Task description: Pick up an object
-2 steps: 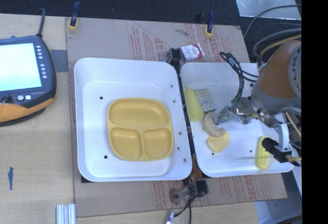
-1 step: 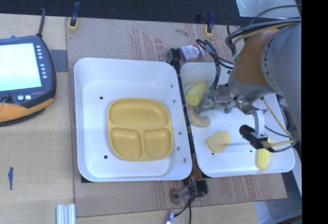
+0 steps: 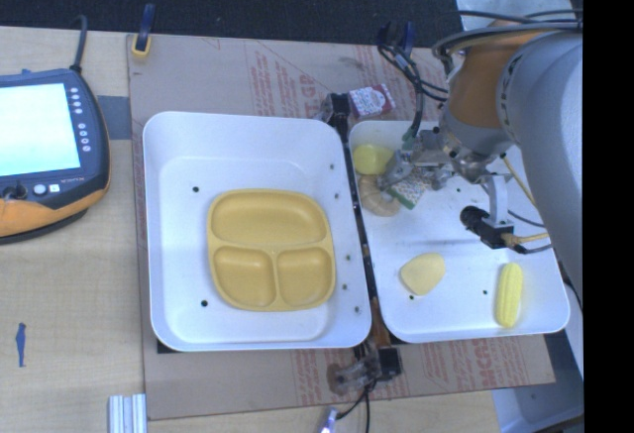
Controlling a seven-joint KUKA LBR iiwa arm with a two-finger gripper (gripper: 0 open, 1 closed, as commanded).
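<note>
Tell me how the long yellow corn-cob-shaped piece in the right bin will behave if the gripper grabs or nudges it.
The long yellow corn-cob-shaped piece looks rounded along its length, so a sideways nudge would probably roll it. It looks like moulded toy plastic, likely light and stiff. It lies near the right bin's corner wall, which may crowd a finger.

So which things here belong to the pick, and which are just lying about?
Job:
pincer
yellow ball
tan piece
pale yellow wedge
corn cob
right bin

Lying about:
yellow divided tray
left bin
teach pendant
</note>
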